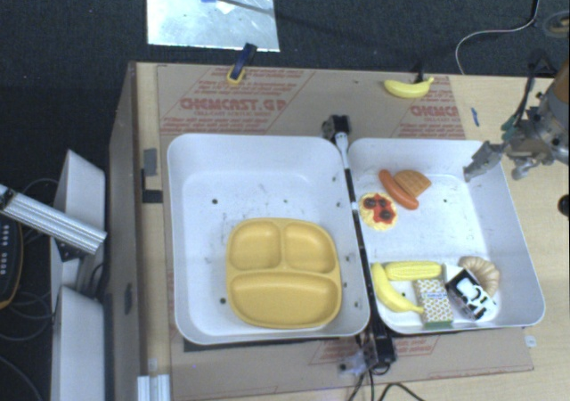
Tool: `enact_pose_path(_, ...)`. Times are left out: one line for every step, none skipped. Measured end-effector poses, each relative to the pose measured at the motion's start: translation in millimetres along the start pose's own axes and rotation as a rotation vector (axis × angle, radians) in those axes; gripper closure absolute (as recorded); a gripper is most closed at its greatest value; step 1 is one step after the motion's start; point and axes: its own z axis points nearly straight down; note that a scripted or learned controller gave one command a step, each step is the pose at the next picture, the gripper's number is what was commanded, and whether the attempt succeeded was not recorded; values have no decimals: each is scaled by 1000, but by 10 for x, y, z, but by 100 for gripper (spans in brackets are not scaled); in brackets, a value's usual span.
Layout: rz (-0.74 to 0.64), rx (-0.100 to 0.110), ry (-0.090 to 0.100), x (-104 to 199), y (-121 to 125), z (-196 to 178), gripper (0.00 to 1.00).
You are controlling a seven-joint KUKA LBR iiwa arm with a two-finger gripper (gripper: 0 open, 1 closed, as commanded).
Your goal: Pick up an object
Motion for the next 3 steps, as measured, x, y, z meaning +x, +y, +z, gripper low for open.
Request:
enact_pose_path(-2, -1, 1, 405, 472, 367, 0)
enact_pose_path(-2, 1, 0, 421, 664, 981, 0)
enact_pose_path(-2, 1, 1, 536, 685, 1557, 0)
